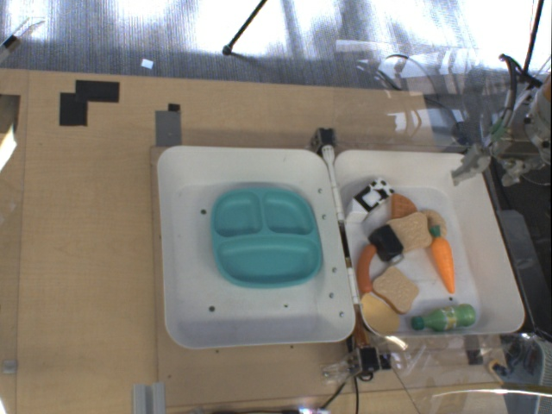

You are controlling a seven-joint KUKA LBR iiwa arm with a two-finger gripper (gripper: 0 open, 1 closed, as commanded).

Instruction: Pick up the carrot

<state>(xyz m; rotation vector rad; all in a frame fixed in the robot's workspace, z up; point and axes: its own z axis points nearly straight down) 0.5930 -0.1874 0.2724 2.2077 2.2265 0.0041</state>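
The carrot (443, 262) is orange with a small green top. It lies in the right bin (496, 231), near its right side, with the tip pointing toward the front. My gripper (471, 164) hangs at the bin's far right corner, well above and behind the carrot, and is apart from it. The arm's wrist (526, 128) comes in at the right edge of the camera view, partly cut off.
Beside the carrot lie toast slices (412, 229), a black block (386, 243), a black-and-white piece (373, 195), a reddish sausage (366, 267) and a green bottle (444, 318). A teal divided plate (266, 235) sits in the left bin (185, 266).
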